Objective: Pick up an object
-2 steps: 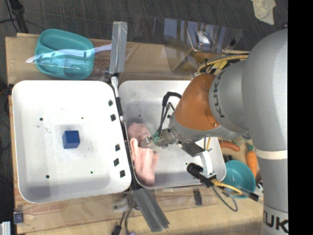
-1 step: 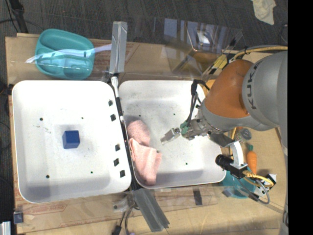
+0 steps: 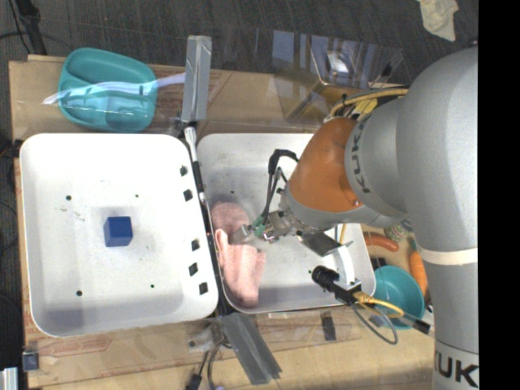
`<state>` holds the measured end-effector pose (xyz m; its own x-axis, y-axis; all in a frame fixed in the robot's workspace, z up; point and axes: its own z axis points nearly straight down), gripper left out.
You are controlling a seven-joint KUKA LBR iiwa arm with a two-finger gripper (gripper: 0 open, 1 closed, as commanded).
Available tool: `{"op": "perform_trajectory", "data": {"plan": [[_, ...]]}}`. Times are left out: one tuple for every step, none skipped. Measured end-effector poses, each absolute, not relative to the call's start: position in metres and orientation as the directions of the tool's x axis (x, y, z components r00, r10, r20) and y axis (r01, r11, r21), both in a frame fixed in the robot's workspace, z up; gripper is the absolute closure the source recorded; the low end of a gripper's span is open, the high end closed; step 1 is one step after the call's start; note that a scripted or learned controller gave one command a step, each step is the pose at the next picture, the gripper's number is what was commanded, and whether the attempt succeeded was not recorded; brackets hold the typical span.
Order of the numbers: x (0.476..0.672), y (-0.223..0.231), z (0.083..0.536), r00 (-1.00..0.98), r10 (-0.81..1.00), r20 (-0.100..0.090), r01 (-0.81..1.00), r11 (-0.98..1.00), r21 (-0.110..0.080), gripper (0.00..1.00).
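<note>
Pink cloth (image 3: 236, 254): soft, crumpled, lying along left wall of right bin (image 3: 244, 149), bunched at top, trailing toward front edge. Small blue cube (image 3: 119, 231): sits flat, mid-floor of left bin (image 3: 49, 161), alone.

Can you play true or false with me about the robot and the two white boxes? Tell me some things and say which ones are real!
1. A blue cube sits in the left bin. True.
2. The pink cloth lies in the left bin. False: it lies in the right bin, against its left wall.
3. The gripper is down over the right bin, beside the pink cloth. True.
4. A teal scoop rests inside the right bin. False: it lies on the bench above the left bin, outside both bins.
5. The arm has a green band above the wrist. False: the band is orange.
</note>
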<state>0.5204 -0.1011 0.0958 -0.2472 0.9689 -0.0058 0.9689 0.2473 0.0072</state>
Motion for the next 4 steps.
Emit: {"op": "perform_trajectory", "data": {"plan": [[0.596,-0.101,0.096,-0.275,0.961,-0.004,0.961,0.275,0.006,0.00],[0.564,-0.110,0.096,-0.358,0.934,-0.002,0.934,0.358,0.007,0.00],[0.480,-0.108,0.096,-0.383,0.924,-0.004,0.924,0.383,0.008,0.00],[0.482,-0.107,0.106,-0.389,0.921,-0.003,0.921,0.389,0.010,1.00]]}}
